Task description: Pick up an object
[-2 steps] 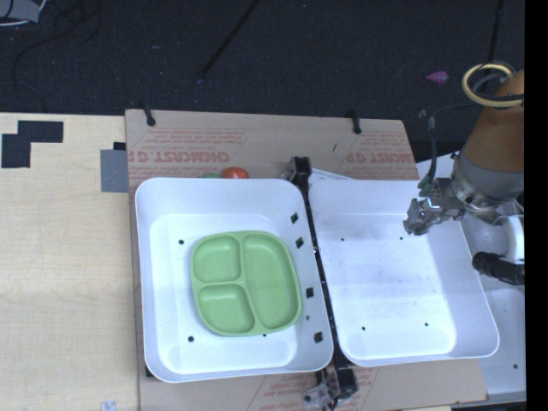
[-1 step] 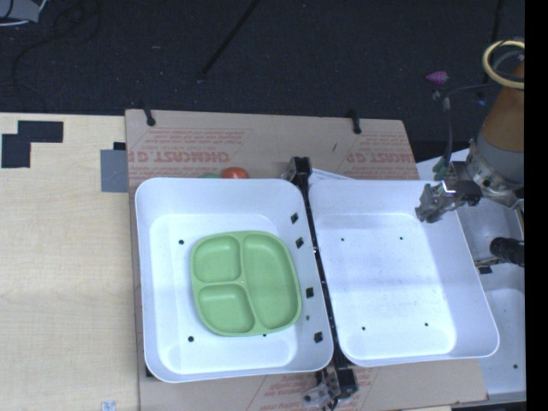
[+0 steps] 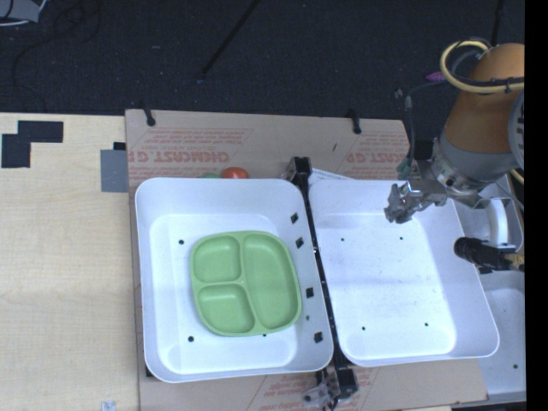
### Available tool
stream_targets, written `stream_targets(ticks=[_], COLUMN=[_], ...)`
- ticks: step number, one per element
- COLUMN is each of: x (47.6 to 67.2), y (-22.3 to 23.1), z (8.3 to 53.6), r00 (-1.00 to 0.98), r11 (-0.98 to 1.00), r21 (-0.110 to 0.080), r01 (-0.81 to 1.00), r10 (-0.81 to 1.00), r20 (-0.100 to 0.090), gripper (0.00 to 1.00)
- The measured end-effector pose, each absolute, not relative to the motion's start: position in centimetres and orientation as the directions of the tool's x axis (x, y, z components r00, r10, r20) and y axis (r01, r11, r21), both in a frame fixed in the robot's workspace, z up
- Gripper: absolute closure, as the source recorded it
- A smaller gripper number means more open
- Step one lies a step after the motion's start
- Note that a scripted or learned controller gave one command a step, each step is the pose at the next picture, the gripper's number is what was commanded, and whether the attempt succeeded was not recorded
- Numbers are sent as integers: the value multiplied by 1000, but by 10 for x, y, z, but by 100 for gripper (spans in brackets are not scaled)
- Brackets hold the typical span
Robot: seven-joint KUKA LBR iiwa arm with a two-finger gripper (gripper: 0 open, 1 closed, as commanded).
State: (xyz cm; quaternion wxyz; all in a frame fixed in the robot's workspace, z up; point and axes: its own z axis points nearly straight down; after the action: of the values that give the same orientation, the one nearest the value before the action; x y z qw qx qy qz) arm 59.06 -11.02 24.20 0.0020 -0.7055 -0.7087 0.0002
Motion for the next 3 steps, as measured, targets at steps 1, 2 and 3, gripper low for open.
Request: stream_targets(ticks=[1,2,3], x=[579,570,567], y=[-67,-6,40], z=[236,229,235], r00=[-3,-5,-5], r11=[3,5,5], r21=[-5,-5,-3], r01=[1000,1000,1000], r10=[1000,1000,1000], r20=[2,3,2], gripper=[100,100,100])
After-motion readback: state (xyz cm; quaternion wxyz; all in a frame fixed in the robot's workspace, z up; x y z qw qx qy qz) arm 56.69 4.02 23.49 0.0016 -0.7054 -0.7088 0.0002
